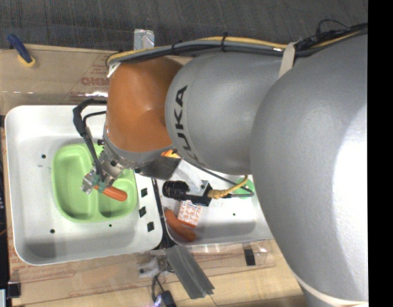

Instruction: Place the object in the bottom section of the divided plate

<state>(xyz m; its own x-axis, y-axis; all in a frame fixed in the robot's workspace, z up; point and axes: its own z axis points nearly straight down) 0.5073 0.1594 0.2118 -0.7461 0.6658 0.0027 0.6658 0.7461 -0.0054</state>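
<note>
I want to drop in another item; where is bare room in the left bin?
Bare floor in the left bin lies between the green plate and its left and lower walls. Crowded: the plate's right side, where the gripper meets the orange object.

Light is even and fairly bright, coming from above, so the grey arm (292, 152) shows a soft pale sheen along its rounded upper surfaces and the orange band (142, 107) a mild gloss without hard glare. The arm casts a diffuse shadow over the right bin (238, 219) and the inner edge of the left bin (23, 171), whose white walls look slightly washed out, while the green plate (71, 184) stays clearly coloured. The picture is coarse and a little soft throughout, with small parts near the wrist hard to resolve, and the dark floor at the top is dim and grainy.
</note>
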